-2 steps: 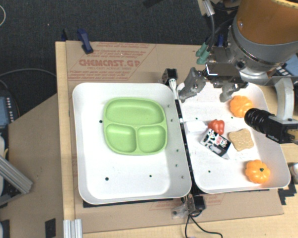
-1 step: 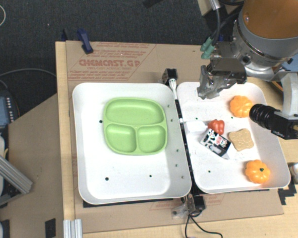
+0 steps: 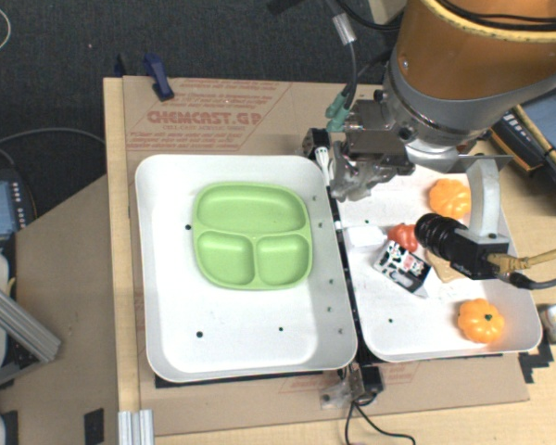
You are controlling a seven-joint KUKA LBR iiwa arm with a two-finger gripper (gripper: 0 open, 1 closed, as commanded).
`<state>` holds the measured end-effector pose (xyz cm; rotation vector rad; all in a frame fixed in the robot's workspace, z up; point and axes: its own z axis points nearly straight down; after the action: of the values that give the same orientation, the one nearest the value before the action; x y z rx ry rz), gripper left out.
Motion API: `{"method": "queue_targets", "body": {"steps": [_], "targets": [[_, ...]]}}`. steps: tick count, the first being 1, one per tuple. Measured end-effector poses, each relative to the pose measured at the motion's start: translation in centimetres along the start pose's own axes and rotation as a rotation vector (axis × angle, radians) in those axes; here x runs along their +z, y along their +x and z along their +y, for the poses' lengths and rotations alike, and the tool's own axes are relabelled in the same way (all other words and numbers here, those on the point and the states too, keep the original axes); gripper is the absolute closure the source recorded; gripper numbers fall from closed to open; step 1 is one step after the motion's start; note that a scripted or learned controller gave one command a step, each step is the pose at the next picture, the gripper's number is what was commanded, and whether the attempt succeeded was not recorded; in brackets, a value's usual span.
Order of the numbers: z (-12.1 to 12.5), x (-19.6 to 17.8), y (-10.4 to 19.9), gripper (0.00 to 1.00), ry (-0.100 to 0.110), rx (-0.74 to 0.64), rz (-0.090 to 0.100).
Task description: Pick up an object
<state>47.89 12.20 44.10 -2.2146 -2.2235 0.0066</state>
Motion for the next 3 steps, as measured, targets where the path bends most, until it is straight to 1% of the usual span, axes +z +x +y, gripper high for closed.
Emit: {"method": "queue_targets", "body": {"steps": [1,2,3], "targets": [[0.0,7.9,-0.8,1.0,0.005,0.006,-0.002],[0.1,6.4,-0.7,1.0,-0.008,0.005,0.001],[0.0,-10.4,-5.0,1.0,-0.028,0.009,0.004]]}}
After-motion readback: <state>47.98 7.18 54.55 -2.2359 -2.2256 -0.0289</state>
